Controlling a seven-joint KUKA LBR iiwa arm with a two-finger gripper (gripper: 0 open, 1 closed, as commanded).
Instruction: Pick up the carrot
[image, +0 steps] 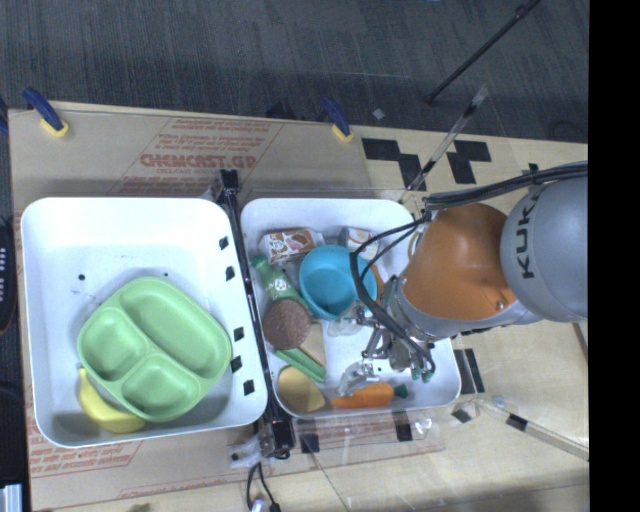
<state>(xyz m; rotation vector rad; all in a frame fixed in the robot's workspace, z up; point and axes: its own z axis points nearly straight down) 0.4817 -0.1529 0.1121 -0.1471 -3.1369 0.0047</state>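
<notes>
The gripper (372, 378) sits just above the carrot (363, 398) in the right bin (440, 395); its opening cannot be told.

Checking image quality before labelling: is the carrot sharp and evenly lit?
Camera view: the carrot is small and soft-edged, lying in shade under the gripper; the left bin is brighter, and the whole picture is slightly blurred.

Gripper (372, 378) sits low in right bin (440, 385), just above carrot (366, 397), which lies flat along the near wall. Blue cup (328, 280), brown ball (287, 323) & food packet (288, 243) nearby. Left bin (60, 225) has green divided plate (155, 345) over a yellow item (100, 410).
</notes>
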